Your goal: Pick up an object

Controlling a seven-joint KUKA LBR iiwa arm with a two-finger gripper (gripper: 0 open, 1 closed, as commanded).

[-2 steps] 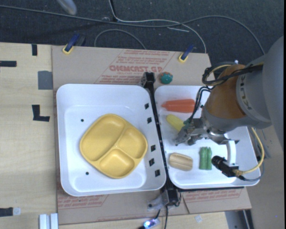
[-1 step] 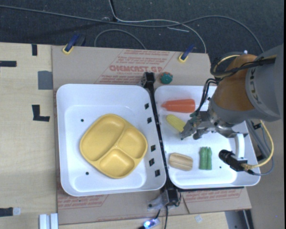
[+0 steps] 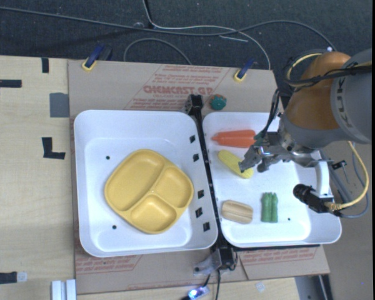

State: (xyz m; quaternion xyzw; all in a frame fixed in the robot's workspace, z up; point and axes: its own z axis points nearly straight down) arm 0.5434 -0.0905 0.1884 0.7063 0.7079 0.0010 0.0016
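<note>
The bench top [image 3: 25, 186] is pale wood, marked with several short black tape pieces on its left part. A brown cardboard sheet [image 3: 175, 86] with red printed lettering lies on it under two white bins. The cardboard is held at its far edge by two clamps with yellow and blue parts, a left clamp [image 3: 94, 57] and a right clamp [image 3: 244, 71]. The left bin [image 3: 87, 167] holds a yellow divided plate [image 3: 149, 190] with three compartments, lying tilted relative to the bin walls. A row of black clips [image 3: 200, 158] runs along the seam between the bins. Beyond the bench, dark carpet [image 3: 62, 11] carries thin cables [image 3: 194, 30].
</note>
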